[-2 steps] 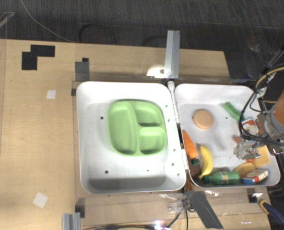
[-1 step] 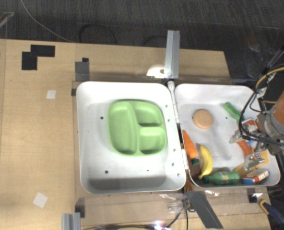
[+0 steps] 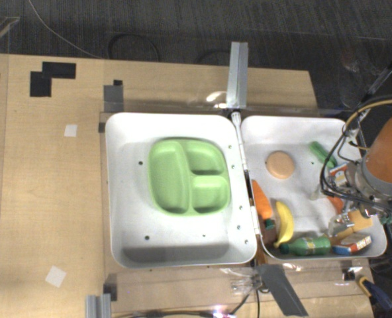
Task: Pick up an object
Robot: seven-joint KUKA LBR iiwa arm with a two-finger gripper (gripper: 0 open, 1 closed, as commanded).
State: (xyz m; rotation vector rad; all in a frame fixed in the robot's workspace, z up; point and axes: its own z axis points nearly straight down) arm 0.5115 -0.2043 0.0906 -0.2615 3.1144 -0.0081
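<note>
Several toys crowd the right bin (image 3: 295,128); gripper (image 3: 352,218), grip state unclear, risks snagging the banana (image 3: 285,221) or bottle (image 3: 306,246).

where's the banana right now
The banana lies in the right bin, near its front-left corner, between the carrot and the green bottle.

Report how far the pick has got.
Done: the arm has reached over the right bin, and the gripper sits low among clutter at its near right corner. In hand: nothing visibly held. Left: grasping and lifting something; the banana, green bottle and tan disc lie untouched.
</note>
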